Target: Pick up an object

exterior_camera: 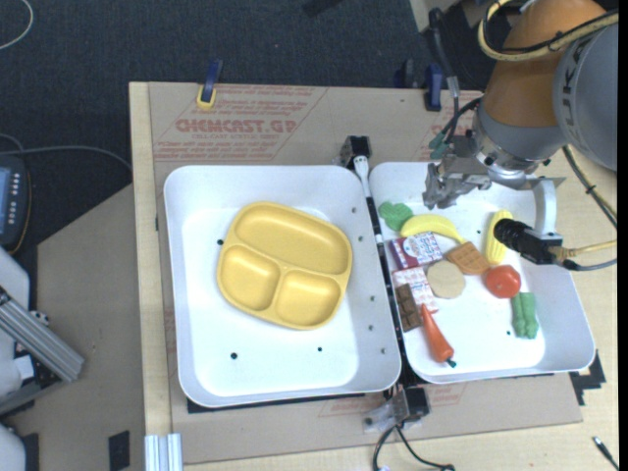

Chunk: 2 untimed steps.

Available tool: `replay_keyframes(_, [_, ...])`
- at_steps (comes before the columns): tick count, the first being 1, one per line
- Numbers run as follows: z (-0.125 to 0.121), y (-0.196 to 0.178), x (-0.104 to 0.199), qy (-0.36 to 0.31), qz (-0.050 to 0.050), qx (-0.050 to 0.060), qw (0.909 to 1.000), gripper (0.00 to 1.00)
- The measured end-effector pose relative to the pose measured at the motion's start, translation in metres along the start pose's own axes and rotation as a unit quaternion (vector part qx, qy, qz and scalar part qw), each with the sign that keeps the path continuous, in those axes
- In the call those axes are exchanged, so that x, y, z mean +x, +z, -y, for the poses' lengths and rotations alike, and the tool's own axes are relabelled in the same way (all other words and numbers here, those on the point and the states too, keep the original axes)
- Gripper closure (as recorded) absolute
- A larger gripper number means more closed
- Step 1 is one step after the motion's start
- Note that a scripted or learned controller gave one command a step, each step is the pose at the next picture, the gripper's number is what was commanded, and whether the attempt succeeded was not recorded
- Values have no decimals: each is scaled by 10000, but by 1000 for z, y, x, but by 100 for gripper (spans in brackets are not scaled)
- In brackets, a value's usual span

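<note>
My two-finger gripper (442,196) hangs over the far end of the right-hand shallow white bin (564,346), just above a curved yellow toy banana (433,227), as I reach in from the right with the orange band of my wrist above it. Whether the gripper is spread or pinched I cannot tell from this angle; nothing is visibly held.

The candidates for the pick lie crowded below me in that bin: the banana, a small green leaf-shaped piece (396,215) just beside it, a red-and-white printed packet (416,250), a tan square cracker-like piece (468,258) touching a pale round disc (446,281), a red toy tomato (503,281), a green ridged vegetable piece (525,315), an orange toy carrot (437,335) and a brown bar (409,303) along the bin's near wall. A yellow three-compartment plastic plate (285,264) sits alone in the left-hand white bin (196,292).

The risk, as I judge it, is the clutter. The banana rests against the packet and close to the green piece, so a descent slightly off-centre could nudge it aside or close on two items at once. Its curved, smooth body may also roll or slip out on the lift. A black cable fitting (525,241) on my own arm hangs near the tomato and could brush the toys as I move.
</note>
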State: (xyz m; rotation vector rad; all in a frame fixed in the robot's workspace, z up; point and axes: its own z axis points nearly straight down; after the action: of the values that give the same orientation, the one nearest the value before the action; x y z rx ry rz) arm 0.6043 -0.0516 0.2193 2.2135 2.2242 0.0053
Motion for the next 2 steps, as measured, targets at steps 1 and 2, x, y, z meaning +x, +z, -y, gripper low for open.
replay_keyframes(1, [-15, 2, 15, 14, 2, 8, 10000, 100])
replay_keyframes(2, [-13, -2, 8, 27, 7, 8, 10000, 100])
